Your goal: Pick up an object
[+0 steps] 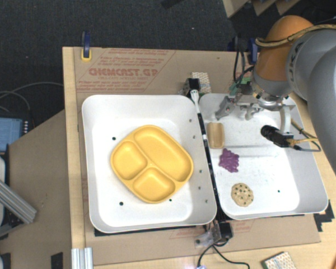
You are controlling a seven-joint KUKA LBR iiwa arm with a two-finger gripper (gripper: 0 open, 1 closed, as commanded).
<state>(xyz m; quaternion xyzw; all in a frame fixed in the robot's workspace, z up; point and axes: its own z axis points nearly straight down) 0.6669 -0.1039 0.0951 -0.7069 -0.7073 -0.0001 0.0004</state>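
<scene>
Desk (129, 72): pale wood board with red printed lettering, a small blue-and-yellow clamp (87, 46) at its upper left corner.

Left bin (95, 150): shallow, white, rounded corners. Contents: one yellow divided plate (151, 162) with three compartments, lying flat near the middle, turned at an angle to the bin walls, apart from every wall.

Seam between bins: a black-and-white fitting (194, 88) sits at the upper end of the divide, with a small patterned square just behind it.

Right bin (302, 189): shallow, white, touching the left bin along the seam. Contents, top to bottom along its left side:
- tan bread-like block (215, 134), upright rectangle, just beside the left wall;
- purple grape-like cluster (229, 160), just below and right of the tan block, apart from it;
- chocolate-chip cookie (242, 194), round, lying flat nearer the lower wall, apart from the purple cluster.

Arm: grey, with an orange band (277, 46), entering from the right above the right bin's upper end.

Claw (238, 109): metal, over the upper left part of the right bin, above the tan block and apart from it. Cannot tell whether it is spread or pressed together; nothing visible in it.

Black cylindrical part (275, 134) with a cable hangs right of the claw, over the bin floor.
</scene>
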